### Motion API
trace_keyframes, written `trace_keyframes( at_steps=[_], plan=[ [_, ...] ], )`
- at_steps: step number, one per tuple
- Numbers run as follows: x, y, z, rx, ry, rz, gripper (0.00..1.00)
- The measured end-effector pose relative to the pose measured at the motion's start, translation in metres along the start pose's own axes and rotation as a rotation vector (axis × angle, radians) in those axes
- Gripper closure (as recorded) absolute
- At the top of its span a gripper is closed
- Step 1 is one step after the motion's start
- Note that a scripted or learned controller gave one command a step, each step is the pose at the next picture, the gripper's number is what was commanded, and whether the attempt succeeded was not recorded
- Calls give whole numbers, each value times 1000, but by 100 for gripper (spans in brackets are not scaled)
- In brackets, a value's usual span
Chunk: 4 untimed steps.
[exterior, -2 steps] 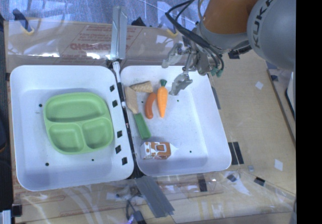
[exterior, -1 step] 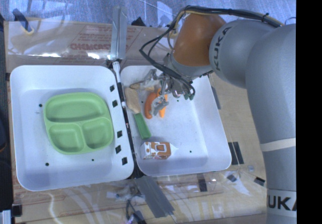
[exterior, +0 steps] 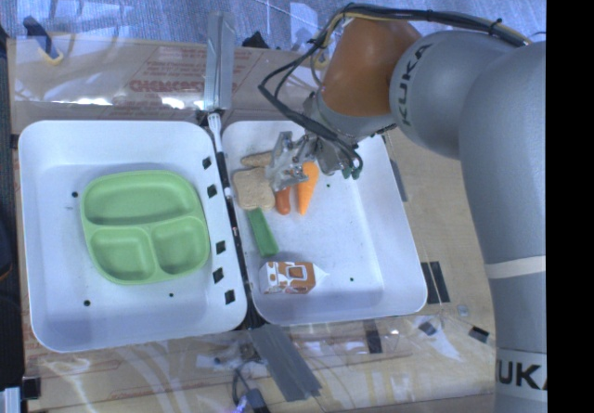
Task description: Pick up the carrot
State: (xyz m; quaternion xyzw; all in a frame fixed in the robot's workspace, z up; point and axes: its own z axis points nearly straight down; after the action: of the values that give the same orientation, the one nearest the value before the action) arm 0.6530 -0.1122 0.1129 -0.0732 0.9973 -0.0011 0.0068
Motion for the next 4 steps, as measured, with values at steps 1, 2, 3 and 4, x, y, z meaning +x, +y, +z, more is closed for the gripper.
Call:
trace_keyframes(
  at_steps=[1, 2, 3, 4],
  plan=[
    [-18, 72, -85, -2, 2, 33, 100],
    [-18, 72, -93, -1, 6, 30, 100],
    [-18, 90, -80, 2, 16, 651, 100],
    [-12, 178, -79, 4, 19, 874, 100]
  ],
)
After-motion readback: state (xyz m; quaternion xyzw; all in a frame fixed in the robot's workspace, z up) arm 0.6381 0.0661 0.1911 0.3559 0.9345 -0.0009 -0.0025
